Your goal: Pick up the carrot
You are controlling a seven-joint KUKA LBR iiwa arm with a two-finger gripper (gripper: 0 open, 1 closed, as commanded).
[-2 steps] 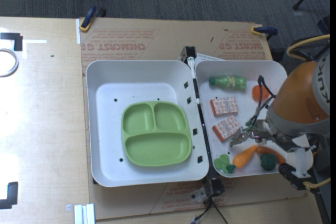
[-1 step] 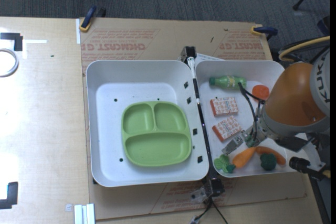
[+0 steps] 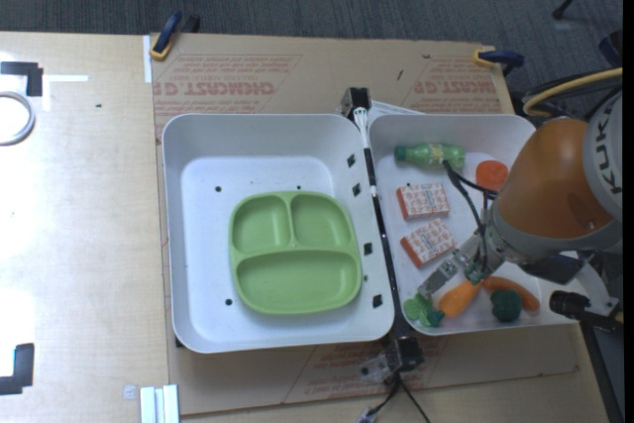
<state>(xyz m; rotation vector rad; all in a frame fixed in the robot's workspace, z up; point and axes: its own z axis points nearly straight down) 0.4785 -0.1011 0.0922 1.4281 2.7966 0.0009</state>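
Grey arm (image 3: 555,213) (broad orange band)

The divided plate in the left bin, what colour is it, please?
Light green, seen clearly in the camera view.

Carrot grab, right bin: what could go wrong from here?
1. The carrot lies close to the bin's front wall, so the gripper may get poor finger clearance on that side.
2. Clutter: a green toy touches the carrot's end and a second carrot-like piece lies just right; either could be nudged or grabbed instead.
3. The arm hides the gripper, so contact is hard to confirm.
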